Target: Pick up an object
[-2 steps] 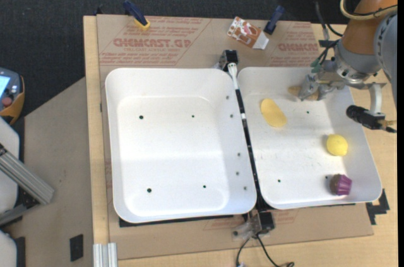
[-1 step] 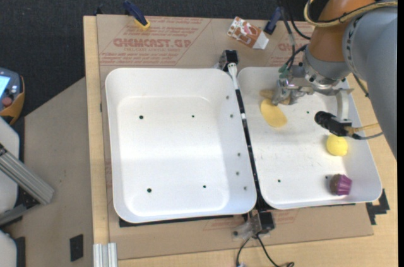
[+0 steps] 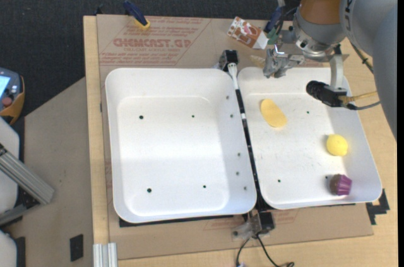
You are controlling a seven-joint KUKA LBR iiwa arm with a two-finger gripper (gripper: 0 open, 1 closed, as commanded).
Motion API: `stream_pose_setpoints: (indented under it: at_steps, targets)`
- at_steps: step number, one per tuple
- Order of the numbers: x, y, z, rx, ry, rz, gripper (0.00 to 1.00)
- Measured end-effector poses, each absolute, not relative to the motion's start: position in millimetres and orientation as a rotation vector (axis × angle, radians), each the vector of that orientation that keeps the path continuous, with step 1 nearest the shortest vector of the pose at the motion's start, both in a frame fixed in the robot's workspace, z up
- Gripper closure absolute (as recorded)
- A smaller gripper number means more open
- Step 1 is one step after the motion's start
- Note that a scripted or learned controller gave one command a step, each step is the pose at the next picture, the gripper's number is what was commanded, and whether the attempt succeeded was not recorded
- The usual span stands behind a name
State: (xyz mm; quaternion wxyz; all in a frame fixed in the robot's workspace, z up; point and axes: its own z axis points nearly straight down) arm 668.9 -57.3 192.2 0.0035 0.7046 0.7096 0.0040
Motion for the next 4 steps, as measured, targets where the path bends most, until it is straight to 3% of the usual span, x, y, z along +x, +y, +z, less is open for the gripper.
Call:
stream_pose_setpoints:
  at_steps: [1, 2, 3, 4]
  targets:
    - [665.7, -189, 181, 2.226, 2.207, -0.002, 1.00]
    - [565.4, -148, 154, 2.231, 2.226, -0.007, 1.00]
    - [571.2, -149, 167, 2.220, 2.217, 0.002, 1.00]
    - [576.9, -62, 186, 2.211, 2.230, 0.008, 1.00]
